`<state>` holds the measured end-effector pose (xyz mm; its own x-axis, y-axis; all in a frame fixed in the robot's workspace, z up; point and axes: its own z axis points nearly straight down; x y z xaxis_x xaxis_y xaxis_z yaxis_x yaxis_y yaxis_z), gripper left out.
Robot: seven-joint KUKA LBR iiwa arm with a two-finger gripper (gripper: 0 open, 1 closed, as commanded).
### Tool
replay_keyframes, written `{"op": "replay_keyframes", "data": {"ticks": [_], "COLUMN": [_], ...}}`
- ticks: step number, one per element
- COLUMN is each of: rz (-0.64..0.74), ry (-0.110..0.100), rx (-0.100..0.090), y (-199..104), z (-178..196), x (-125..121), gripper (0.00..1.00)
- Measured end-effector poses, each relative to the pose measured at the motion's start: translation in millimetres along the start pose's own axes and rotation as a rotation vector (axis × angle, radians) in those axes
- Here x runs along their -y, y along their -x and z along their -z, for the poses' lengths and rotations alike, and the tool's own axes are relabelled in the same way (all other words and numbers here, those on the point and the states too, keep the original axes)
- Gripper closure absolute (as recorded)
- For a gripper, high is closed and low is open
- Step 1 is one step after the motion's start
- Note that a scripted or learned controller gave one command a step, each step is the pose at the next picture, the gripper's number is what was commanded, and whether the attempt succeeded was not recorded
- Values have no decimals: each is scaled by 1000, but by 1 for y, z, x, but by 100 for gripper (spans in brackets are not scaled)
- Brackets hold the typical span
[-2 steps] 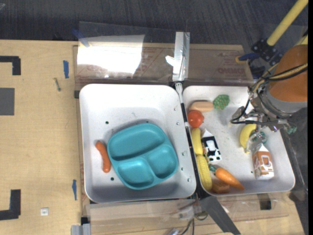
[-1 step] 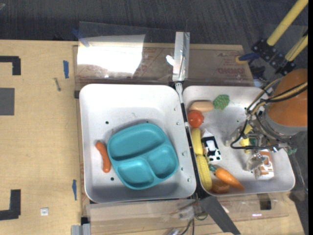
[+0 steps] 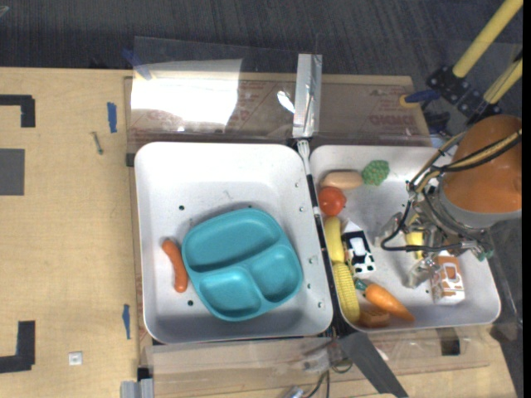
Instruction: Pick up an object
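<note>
1. The left bin [image 3: 158, 168] held a teal divided plate [image 3: 241, 262] near its middle, and an orange sausage-shaped toy [image 3: 176, 265] lay just beside the plate at its 9 o'clock.
2. In the right bin [image 3: 485, 305], along the left wall, a red tomato [image 3: 332, 199] sat at 12 o'clock of a yellow corn cob [image 3: 340, 268]; a tan bread roll [image 3: 342, 179] lay at the tomato's 12 o'clock, and a green broccoli piece [image 3: 376, 172] at the roll's 3 o'clock.
3. A small black-and-white toy [image 3: 358, 252] rested just beside the corn at its 3 o'clock, and an orange carrot [image 3: 386, 299] lay at that toy's 5 o'clock, near the bin's front edge.
4. A white-and-orange carton [image 3: 446, 279] lay at 3 o'clock of the carrot, apart from it.
5. The gripper [image 3: 431, 243] hung over the right bin just at the carton's 11 o'clock, under loops of cable; whether its fingers were spread or pressed together could not be told, and nothing showed between them.
6. The arm's orange band [image 3: 489, 168] stood at the gripper's 1 o'clock.
</note>
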<state>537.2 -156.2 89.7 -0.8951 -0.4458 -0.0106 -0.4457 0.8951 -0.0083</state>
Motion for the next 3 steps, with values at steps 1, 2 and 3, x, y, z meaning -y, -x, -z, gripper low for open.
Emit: {"op": "replay_keyframes", "data": {"ticks": [1, 2, 3], "rz": [84, 87, 87], "ry": [1, -6, -5], "rx": [3, 14, 13], "y": [-14, -9, -9], "z": [0, 13, 12], "x": [18, 18, 18], "gripper": [0, 100, 0]}}
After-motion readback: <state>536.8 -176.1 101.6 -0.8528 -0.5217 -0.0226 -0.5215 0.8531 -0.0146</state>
